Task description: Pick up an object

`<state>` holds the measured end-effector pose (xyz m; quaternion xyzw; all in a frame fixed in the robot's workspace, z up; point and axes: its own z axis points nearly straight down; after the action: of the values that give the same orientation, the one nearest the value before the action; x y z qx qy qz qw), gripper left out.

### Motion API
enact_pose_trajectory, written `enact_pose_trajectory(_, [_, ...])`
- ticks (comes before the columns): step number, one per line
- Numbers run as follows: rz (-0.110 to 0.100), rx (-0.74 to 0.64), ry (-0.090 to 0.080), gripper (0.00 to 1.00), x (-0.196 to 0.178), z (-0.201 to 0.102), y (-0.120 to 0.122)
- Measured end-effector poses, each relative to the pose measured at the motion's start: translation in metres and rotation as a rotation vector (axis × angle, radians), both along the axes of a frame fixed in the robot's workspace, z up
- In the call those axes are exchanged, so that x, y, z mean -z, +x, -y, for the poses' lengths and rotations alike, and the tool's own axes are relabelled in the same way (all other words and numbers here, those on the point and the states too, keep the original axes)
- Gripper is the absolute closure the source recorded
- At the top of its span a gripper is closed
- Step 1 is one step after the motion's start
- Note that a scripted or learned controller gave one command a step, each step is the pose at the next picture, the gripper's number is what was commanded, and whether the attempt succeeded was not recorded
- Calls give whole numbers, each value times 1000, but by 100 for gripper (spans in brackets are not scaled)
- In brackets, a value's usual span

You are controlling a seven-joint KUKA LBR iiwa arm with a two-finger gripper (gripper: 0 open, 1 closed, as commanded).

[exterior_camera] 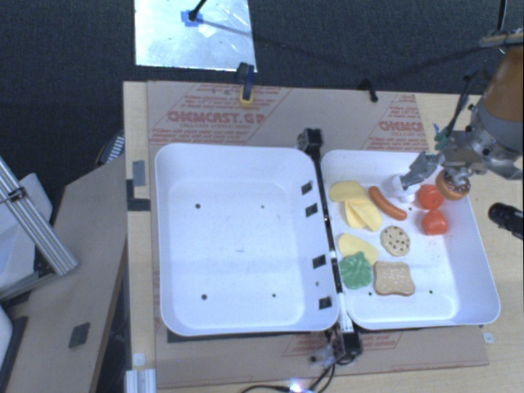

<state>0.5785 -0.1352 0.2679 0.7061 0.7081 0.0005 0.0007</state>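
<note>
A: We see a tan bench (98,219) on dark carpet, with two white bins; the right bin (471,289) holds toys.

B: We spot the pincer (422,170) above its far edge, grip unclear. The sausage (387,202) lies nearby, slanting, beside a tomato (429,196), cookie (395,240) and toast (394,278).

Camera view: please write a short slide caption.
Gripper over the right bin near a sausage and tomato.
</note>
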Motion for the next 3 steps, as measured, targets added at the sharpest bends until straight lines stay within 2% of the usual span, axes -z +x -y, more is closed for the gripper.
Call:
enact_pose_trajectory(1, [13,2,-5,0,165,2,27])
enact_pose_trajectory(2, [18,1,-6,0,176,21,26])
enact_pose_trajectory(3, [5,0,-3,0,181,9,-22])
